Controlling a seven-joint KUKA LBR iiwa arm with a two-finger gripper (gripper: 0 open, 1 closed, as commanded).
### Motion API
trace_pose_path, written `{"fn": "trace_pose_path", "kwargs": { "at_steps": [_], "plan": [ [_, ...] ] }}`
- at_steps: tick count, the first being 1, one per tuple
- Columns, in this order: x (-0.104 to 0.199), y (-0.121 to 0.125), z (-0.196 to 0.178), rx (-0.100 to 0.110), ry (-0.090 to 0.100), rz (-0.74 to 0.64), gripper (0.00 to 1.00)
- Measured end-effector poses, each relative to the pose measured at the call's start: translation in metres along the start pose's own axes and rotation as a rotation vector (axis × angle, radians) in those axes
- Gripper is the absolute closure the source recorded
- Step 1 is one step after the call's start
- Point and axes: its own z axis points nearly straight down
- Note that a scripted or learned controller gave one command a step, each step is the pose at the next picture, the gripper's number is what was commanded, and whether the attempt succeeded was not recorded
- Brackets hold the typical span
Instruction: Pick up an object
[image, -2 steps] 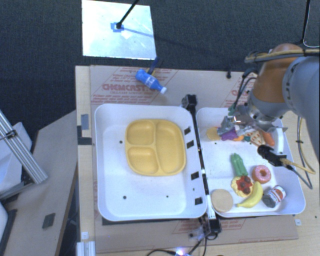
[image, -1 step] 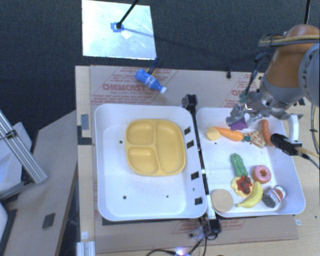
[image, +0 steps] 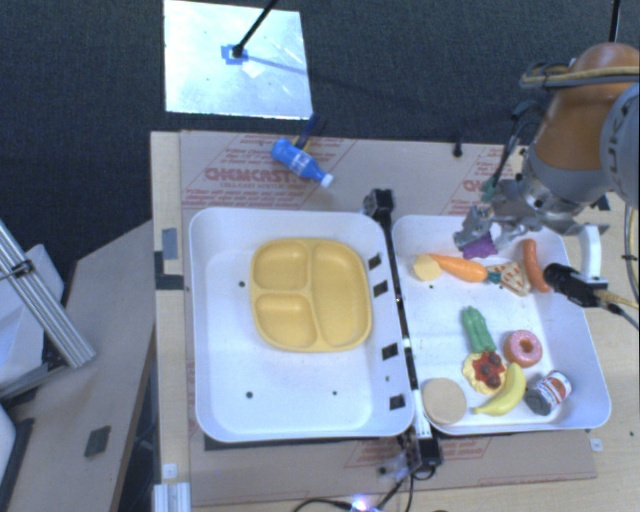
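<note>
You had the arm (image: 580, 130) reaching in over the far edge of the right bin (image: 590, 385), with the gripper (image: 478, 238) low above the bin's back corner. Something purple (image: 482, 247) showed right at its tip; whether that was a toy or part of the tool was too small to tell, and I could not tell how the gripper was set.

Nothing was visibly in its hold, so I judged you were at the approach stage, coming down on a target and not yet lifting. The nearest candidate was the carrot (image: 462, 268), lying just beside the gripper with a small yellow piece (image: 427, 267) touching its blunt end. The sausage (image: 534, 264) lay near it to the right. Further forward in the same bin sat the green vegetable (image: 477, 328), the donut (image: 522, 348), the banana (image: 503, 394), the can (image: 548, 391) and a round cookie (image: 445, 401). The left bin (image: 215, 400) held the yellow divided plate (image: 308, 294).

The next move called for a descent centred across the carrot's narrow width, closing there, then a straight lift clear of its neighbours
</note>
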Motion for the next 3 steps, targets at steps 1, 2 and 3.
{"fn": "trace_pose_path", "kwargs": {
  "at_steps": [1, 2, 3],
  "plan": [
    [0.045, -0.033, 0.008, 0.005, 0.002, -0.002, 1.00],
    [0.090, -0.055, 0.014, 0.005, 0.002, -0.002, 1.00],
    [0.134, -0.068, 0.000, 0.002, 0.002, -0.003, 1.00]
  ]
}}
